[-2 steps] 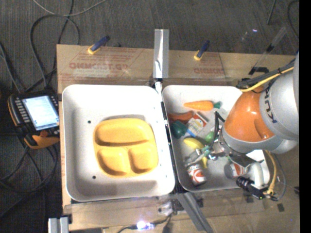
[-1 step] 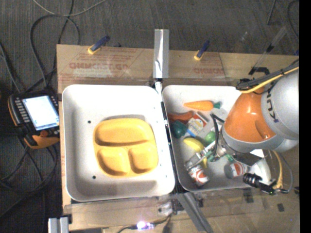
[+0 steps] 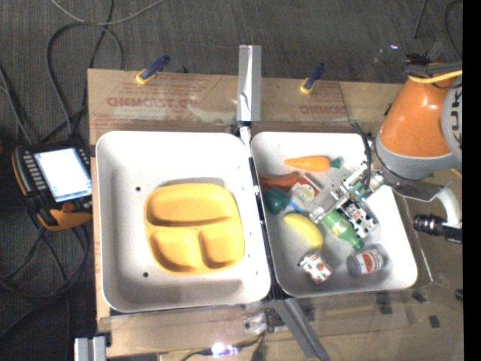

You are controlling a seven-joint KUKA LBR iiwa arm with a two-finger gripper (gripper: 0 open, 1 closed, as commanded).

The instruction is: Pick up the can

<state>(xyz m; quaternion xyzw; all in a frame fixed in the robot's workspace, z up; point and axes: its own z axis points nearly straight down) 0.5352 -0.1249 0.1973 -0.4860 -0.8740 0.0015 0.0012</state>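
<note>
Wooden bench [image 3: 188, 100] carries two shallow white bins. Left white bin [image 3: 120, 156] holds a yellow compartmented plastic tray [image 3: 195, 226]. Right white bin [image 3: 398, 269] holds an orange plastic carrot [image 3: 310, 162], a yellow lemon [image 3: 303, 229] and a green bottle [image 3: 343, 228]. Grey arm with orange band [image 3: 417, 119] hangs over the right bin; jaws [image 3: 342, 199] sit low above the green bottle, their opening can't be made out, grasp unclear. Red-and-white can [image 3: 366, 262] lies on its side near the bin's front right corner, apart from the jaws.
</note>
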